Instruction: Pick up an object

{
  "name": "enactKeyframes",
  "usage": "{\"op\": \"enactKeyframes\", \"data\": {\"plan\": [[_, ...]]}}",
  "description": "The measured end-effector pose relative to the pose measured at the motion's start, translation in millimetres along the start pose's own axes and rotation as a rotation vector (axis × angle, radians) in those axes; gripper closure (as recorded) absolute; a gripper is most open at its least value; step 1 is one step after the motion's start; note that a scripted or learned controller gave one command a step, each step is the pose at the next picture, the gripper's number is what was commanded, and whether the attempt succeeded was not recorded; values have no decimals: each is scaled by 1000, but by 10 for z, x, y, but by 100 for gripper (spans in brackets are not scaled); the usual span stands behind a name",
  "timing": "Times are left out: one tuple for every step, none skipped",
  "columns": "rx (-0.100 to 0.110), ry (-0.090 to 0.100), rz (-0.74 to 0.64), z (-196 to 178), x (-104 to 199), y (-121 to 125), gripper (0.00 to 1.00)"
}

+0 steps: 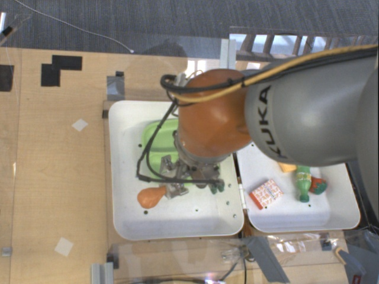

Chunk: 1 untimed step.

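Your gripper (pixel 177 185) hangs beside the orange piece (pixel 153 196) in the left bin (pixel 124 158); finger spread unclear; centre over it before descending.

light: bright, even | glare: white bins (pixel 118 176) | shadows: soft | focus: arm (pixel 308 111) perhaps slightly blurred

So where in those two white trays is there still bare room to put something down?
The left tray has bare floor along its left side and its near edge, below the orange pear-shaped toy. The right tray is bare along its near edge. The left tray's middle is crowded: hand, green object.
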<state>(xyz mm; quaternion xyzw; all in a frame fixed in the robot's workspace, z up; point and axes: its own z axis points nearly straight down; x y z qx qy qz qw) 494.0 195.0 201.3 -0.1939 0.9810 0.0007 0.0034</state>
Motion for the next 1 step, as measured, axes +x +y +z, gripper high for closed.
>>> {"op": "enactKeyframes", "data": {"plan": [[-1, -10, -1, -123, -29, 9, 100]]}}
